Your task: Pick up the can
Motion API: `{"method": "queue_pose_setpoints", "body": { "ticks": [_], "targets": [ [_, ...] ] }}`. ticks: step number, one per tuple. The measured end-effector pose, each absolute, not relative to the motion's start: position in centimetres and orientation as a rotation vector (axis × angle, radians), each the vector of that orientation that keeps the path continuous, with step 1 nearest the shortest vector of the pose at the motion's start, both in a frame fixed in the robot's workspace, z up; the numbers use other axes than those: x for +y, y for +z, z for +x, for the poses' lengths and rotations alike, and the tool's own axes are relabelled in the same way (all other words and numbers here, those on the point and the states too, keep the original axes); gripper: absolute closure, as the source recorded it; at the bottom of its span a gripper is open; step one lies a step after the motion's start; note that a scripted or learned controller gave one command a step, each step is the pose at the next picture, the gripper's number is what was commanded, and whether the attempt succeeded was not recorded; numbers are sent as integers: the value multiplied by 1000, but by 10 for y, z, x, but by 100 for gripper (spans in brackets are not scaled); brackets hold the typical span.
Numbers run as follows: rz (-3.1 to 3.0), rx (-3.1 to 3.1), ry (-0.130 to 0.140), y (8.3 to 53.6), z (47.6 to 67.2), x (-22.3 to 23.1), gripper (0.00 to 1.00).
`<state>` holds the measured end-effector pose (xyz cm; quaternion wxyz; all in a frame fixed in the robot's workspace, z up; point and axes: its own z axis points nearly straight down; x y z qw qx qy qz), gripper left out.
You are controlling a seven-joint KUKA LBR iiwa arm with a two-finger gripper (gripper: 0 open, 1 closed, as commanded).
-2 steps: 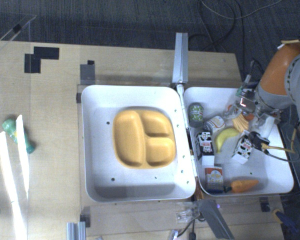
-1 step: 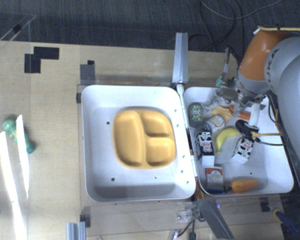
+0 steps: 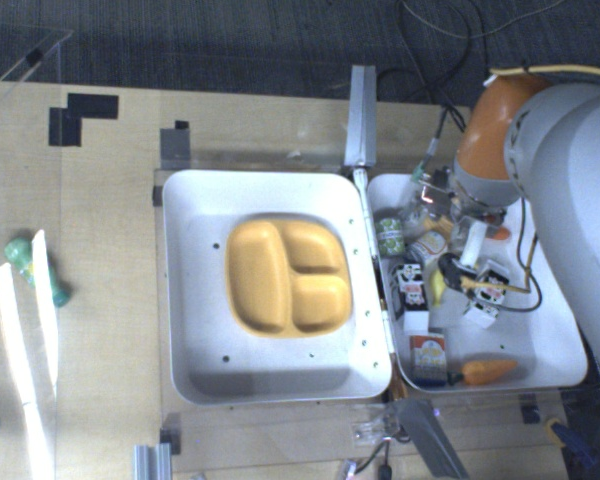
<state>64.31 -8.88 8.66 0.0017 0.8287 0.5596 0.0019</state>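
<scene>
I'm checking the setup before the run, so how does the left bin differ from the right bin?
The left bin holds a single yellow divided tray at its centre, while the right bin holds a clutter of small things, among them a can and a carrot. The arm reaches over the right bin, not the left bin. Both are shallow and white.

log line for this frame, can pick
arm: over right bin | gripper: down among clutter, grasp unconfirmed | can: lying at right bin's left wall | left bin: yellow tray
</scene>
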Motion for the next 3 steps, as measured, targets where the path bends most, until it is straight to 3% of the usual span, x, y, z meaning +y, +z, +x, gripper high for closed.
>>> {"method": "queue_pose_setpoints", "body": {
  "ticks": [1,2,3],
  "targets": [
    [2601,1759,11,97,644,-87,100],
    [2599,1750,7,98,644,-92,0],
    [2788,1445,11,87,615,-97,0]
  ]
}}
